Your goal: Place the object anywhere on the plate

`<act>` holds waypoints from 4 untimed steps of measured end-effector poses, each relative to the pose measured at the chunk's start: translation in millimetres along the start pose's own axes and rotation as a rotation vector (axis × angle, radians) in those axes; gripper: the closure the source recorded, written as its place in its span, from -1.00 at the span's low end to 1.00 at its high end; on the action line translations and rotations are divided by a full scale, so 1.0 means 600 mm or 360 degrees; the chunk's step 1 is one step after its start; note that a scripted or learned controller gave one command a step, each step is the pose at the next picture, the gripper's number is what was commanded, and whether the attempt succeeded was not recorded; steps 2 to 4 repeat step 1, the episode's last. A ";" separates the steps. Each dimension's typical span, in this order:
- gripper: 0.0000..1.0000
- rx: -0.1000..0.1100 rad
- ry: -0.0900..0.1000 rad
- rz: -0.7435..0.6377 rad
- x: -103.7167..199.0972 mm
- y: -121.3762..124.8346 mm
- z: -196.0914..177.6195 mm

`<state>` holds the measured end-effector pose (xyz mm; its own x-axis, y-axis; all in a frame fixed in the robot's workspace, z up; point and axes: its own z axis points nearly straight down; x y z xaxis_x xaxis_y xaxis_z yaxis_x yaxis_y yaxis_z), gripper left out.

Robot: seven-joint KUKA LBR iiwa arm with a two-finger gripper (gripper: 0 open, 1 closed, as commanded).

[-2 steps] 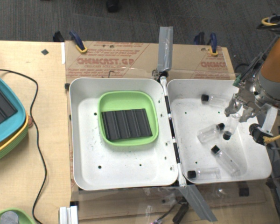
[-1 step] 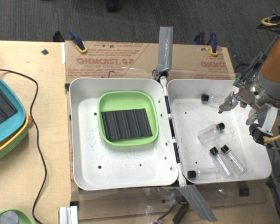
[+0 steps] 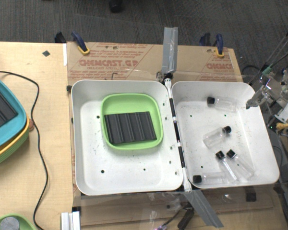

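Task barely starting: vials [image 3: 222, 139] lying in right bin [image 3: 259, 176], green plate [image 3: 132, 102] awaiting them, gripper [image 3: 255, 99] hovering (grip state indiscernible).

At the right edge the gripper [image 3: 255, 101] shows as a pale grey, metallic, angular piece tapering to a point. Behind it sits blocky light-grey hardware with thin cables, a small green spot and a yellow-tipped fitting.
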<state>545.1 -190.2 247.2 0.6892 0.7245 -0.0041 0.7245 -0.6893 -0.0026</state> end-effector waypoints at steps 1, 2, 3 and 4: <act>-1.00 0.0002 -0.0001 0.0439 -0.035 0.017 -0.031; -1.00 0.0002 -0.0001 0.0439 -0.035 0.017 -0.031; -1.00 0.0002 -0.0001 0.0439 -0.035 0.017 -0.031; -1.00 0.0002 -0.0001 0.0439 -0.035 0.017 -0.031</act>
